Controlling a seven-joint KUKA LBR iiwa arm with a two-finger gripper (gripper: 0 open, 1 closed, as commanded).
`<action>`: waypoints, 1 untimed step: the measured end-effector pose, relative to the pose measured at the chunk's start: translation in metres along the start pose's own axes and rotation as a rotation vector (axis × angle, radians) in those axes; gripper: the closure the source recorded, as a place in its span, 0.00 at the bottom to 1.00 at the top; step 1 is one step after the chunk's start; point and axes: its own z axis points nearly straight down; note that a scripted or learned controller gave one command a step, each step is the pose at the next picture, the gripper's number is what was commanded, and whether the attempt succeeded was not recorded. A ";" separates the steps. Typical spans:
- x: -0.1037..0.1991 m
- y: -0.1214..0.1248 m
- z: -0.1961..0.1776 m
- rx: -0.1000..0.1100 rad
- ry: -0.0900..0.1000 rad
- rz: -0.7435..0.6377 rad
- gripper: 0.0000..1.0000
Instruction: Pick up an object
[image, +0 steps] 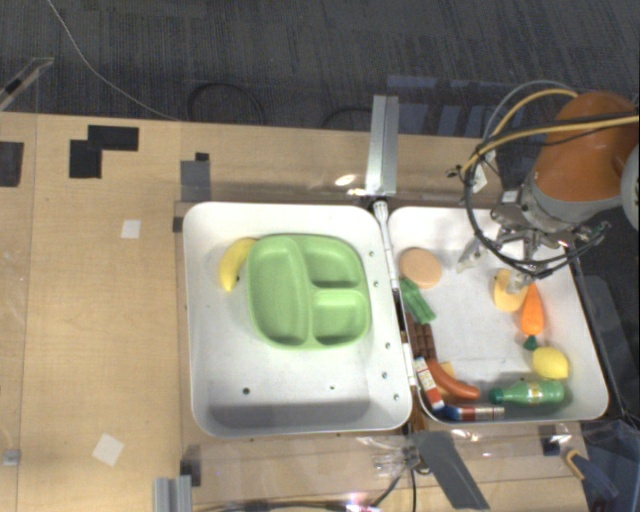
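Broadly, largest to smallest, all placed against the right bin (585, 330).
Arm (585, 160): hangs over that bin's far right corner.
Green tray (305, 290): in the neighbouring bin, past the right bin's left wall.
Gripper (528, 262): I cannot tell its state.
Carrot (532, 310): inside, near the right wall, just below the gripper.
Yellow piece (506, 292): touching the carrot's left.
Advice: descend straight, centred on 1 item, avoiding the wall.

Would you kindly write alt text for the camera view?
The arm's tool hangs over the right bin, above a carrot among toy foods. The left bin holds a green tray and a banana.
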 end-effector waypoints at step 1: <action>0.038 0.039 0.011 -0.001 -0.002 0.059 0.00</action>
